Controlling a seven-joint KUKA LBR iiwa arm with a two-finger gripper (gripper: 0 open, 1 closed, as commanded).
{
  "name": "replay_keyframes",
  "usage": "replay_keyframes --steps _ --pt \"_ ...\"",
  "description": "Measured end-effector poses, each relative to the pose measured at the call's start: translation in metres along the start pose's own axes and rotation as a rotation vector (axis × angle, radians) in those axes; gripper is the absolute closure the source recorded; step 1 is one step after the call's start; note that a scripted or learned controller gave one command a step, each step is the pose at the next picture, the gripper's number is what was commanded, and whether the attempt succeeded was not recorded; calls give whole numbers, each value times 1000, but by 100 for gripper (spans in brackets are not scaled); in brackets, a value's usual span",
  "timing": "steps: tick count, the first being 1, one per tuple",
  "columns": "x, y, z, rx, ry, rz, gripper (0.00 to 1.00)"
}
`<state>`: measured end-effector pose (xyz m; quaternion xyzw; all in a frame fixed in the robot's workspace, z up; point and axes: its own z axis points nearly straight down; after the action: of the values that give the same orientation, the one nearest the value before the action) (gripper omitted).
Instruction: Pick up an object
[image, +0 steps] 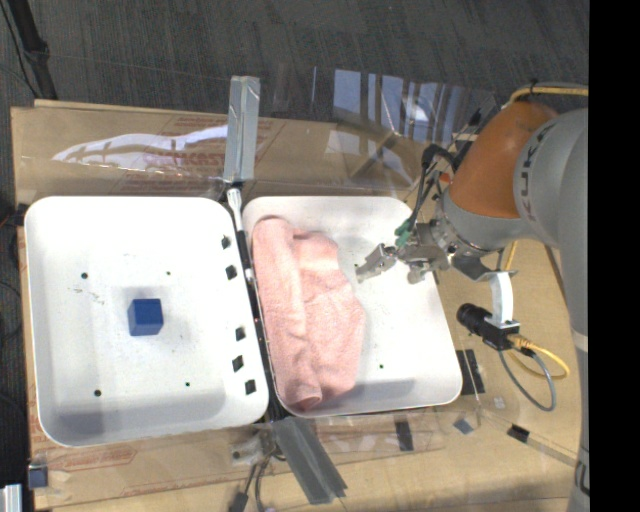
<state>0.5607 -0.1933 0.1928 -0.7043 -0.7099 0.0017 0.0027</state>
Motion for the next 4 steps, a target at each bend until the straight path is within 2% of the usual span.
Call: replay_keyframes --steps 1,2,3,4 --pt "12 10 102 -4 -2 -96 0" --pt "41 40 102 -5 -2 -265 0" --pt "40 40 93 -2 -2 -268 100" --pt "56 97 3 -6 -4 -343 100"
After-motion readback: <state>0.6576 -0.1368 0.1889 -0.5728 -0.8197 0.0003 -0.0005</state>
